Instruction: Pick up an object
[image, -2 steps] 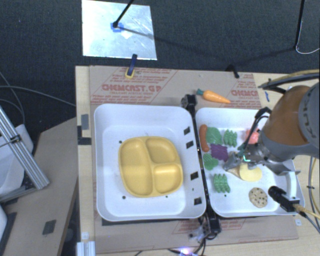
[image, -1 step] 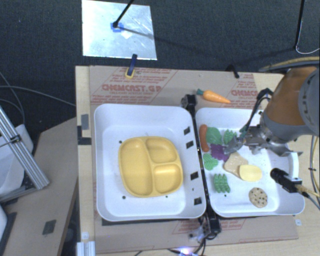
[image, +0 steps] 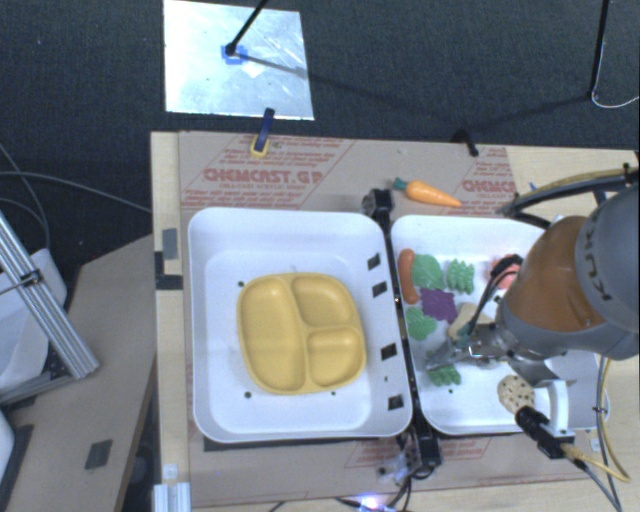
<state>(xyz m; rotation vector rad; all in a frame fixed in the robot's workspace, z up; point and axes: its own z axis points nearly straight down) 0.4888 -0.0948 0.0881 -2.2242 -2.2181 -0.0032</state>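
Observation:
The right bin (image: 470, 232) holds several toy foods: a red sausage (image: 406, 276), a green leafy piece (image: 427, 270), a green ridged piece (image: 460, 275), a purple piece (image: 437, 302), a green piece (image: 420, 325) and another green piece (image: 444, 375). A cookie (image: 514, 392) lies near the bin's front. My gripper (image: 447, 350) hangs low over the bin's left part, just above the front green piece, with the arm (image: 560, 285) covering the bin's right side. A yellow divided tray (image: 300, 332) sits in the left bin (image: 215, 300).
A toy carrot (image: 428, 192) lies on the cardboard behind the right bin. A blue and yellow tool (image: 263, 132) rests near the back edge of the bench. Black clips line the wall between the bins (image: 385, 300). Cables trail at the front right.

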